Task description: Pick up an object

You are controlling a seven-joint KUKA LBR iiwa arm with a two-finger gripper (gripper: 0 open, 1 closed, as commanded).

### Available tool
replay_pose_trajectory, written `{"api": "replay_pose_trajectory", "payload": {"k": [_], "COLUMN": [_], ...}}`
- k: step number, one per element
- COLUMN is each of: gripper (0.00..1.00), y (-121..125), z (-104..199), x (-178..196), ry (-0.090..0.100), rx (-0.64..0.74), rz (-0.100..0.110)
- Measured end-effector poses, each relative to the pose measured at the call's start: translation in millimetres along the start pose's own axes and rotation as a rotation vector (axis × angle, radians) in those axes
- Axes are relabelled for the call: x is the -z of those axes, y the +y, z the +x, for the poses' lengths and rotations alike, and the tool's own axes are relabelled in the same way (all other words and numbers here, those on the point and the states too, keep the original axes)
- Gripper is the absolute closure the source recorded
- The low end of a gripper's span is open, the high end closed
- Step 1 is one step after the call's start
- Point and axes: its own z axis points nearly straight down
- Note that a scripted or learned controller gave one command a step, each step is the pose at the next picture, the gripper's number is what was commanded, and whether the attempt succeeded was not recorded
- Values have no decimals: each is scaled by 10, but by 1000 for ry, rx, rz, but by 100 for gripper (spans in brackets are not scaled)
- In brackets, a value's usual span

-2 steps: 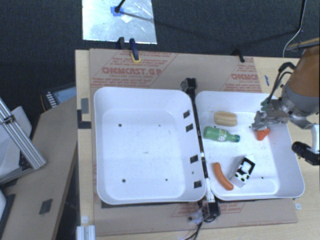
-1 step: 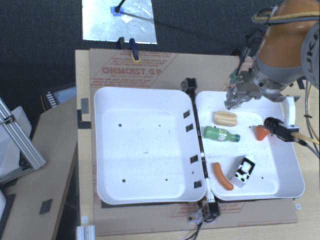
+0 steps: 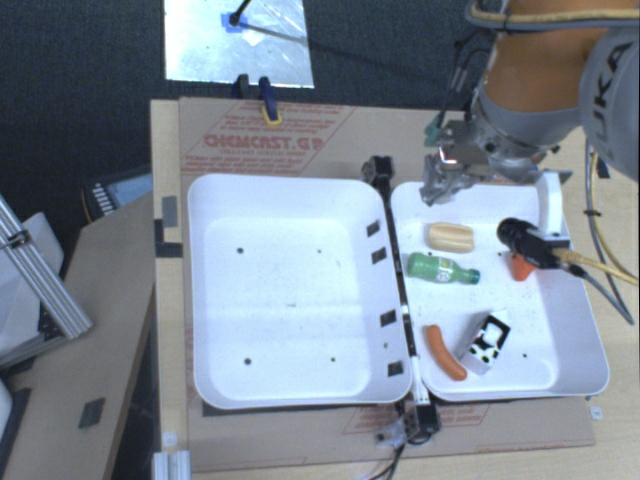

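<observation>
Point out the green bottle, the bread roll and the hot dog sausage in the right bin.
green bottle (image 3: 441, 268): camera view, middle of its body.
bread roll (image 3: 450, 236): camera view, centre of its tan top.
hot dog sausage (image 3: 445, 353): camera view, midway along its orange-red length.

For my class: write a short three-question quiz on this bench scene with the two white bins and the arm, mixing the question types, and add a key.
1. True or false: the green bottle lies in the right bin.
2. Which thing lies nearest the gripper?
A. hot dog
B. bread roll
C. black-and-white block
3. Fill in: the hot dog lies just to the ____ of the black-and-white block in the picture.

Key
1. True; it lies on its side below the bread roll in the picture.
2. B; the roll sits just below the gripper in the picture, near the bin's upper edge.
3. Left.
</observation>
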Motion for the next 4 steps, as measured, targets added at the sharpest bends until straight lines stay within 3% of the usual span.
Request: {"api": "replay_pose_trajectory", "payload": {"k": [1,2,3,4], "gripper": [100,100,100,100], "y": [-203,219,587,698], "z": [599,986,751,801], "x": [908,1217,579,345], "ry": [1,-1,-5,-3], "rx": [-3,-4,-13,-8], "rz": [-3,-1,9,6]}}
